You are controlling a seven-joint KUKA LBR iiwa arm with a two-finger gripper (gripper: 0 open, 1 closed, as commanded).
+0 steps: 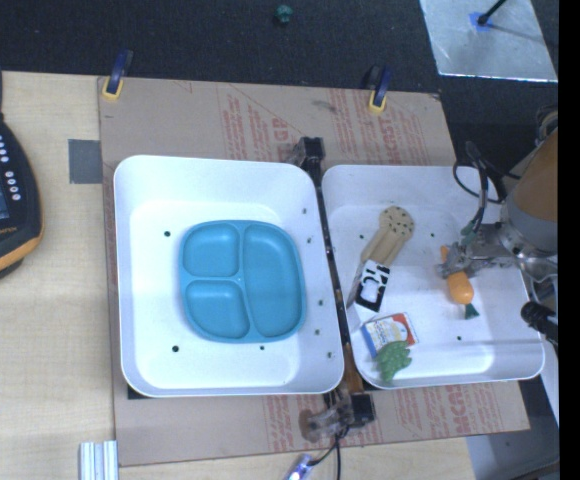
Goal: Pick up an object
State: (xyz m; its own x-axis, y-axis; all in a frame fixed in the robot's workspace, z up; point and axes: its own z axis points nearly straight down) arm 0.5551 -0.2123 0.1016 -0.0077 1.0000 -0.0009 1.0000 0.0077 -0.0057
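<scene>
At the right edge of the right bin (490, 368), the end effector (467, 258) sits just above a small orange carrot toy (459, 288), and the arm (540, 193) is cut off by the picture's side. I cannot tell its grip. A wooden paddle (388, 238), a card (388, 330) and a green toy (392, 360) lie nearer the left bin (140, 268), which holds a blue plate (242, 280).

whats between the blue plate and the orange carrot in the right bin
In the camera view, the wooden paddle with its black-and-white tag lies between the blue plate and the carrot, past the two bins' touching rims.
</scene>
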